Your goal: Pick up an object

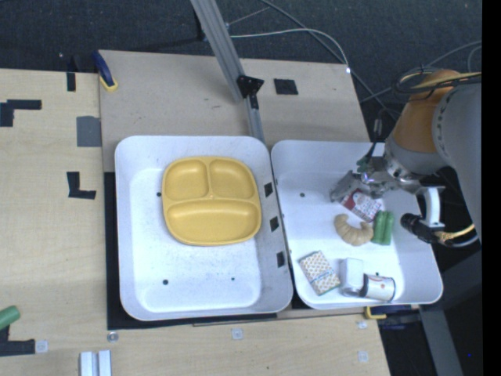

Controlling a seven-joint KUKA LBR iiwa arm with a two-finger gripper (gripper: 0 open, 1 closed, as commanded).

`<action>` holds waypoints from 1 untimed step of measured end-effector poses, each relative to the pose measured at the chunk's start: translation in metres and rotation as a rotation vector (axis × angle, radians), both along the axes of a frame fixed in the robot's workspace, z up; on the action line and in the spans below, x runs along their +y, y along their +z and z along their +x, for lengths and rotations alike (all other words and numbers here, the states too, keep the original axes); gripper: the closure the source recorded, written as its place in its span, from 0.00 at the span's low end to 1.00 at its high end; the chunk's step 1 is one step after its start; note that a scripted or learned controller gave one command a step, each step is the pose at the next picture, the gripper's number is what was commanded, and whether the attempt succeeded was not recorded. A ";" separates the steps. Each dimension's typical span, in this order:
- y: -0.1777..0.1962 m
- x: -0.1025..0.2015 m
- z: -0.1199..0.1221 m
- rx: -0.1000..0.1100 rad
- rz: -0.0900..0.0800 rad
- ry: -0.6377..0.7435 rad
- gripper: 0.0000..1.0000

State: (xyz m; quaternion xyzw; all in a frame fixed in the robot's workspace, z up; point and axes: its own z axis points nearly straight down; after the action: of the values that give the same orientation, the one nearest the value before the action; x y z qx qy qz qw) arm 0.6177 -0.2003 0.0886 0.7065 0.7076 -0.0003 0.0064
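Note:
My gripper [358,186] is low over the right bin [313,159], in its right half, hanging off the grey arm with the orange band [419,124]. Right under and touching its tip area lies a red-and-white packet [365,207]. A tan croissant-shaped piece [353,230] sits just in front of the packet, with a green cylinder [383,228] beside it on the right. Toward the bin's front edge are a checkered packet [318,271] and a white-and-silver cup on its side [369,285]. Whether the packet is held cannot be made out.
The left bin [141,233] holds a yellow divided plate [211,200]. A slanted metal bar [227,45] runs down to the gap between the bins. Cables [313,37] trail behind the right bin. A green item [7,316] lies at the bench's far left.

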 end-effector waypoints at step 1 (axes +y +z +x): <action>0.010 0.002 0.000 0.002 0.005 0.000 1.00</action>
State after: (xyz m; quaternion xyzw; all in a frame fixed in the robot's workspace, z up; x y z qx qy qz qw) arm 0.6175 -0.1981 0.0989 0.7064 0.7078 0.0006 0.0039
